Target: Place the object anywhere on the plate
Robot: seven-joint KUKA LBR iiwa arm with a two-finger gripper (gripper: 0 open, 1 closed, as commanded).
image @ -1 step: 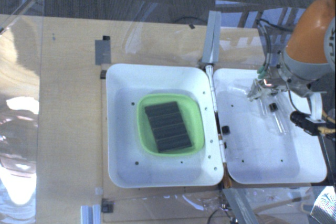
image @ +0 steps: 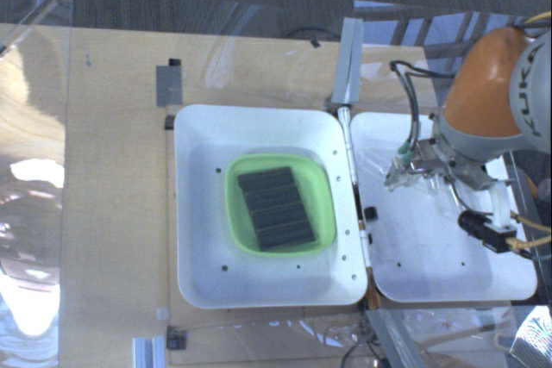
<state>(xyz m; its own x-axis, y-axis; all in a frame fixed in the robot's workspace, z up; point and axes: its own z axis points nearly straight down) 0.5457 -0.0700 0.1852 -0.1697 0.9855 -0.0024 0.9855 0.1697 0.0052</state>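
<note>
Grey metal and an orange band mark the arm (image: 496,90), which leans in from the right over the right bin (image: 431,258). Below the wrist the gripper (image: 414,172) hangs over the upper left part of that bin, close to the bin's floor. Its fingers are small and partly lost against the white plastic, so how wide they stand cannot be told; there seems to be nothing between them, though the view is too poor to be sure. A black cable (image: 412,95) loops from the wrist above, and a black connector (image: 483,230) with a white bracket trails off the arm's lower right side.

To the left, across the shared rim, the left bin (image: 198,271) holds a green plate (image: 237,224), square with rounded corners, sitting near the bin's middle. On the plate lies the object (image: 276,208), a dark grey ribbed block, tilted slightly so its long side runs from upper left to lower right. It rests wholly inside the plate's rim, well apart from the gripper.

Both bins sit on a pale wooden bench (image: 112,185).
</note>
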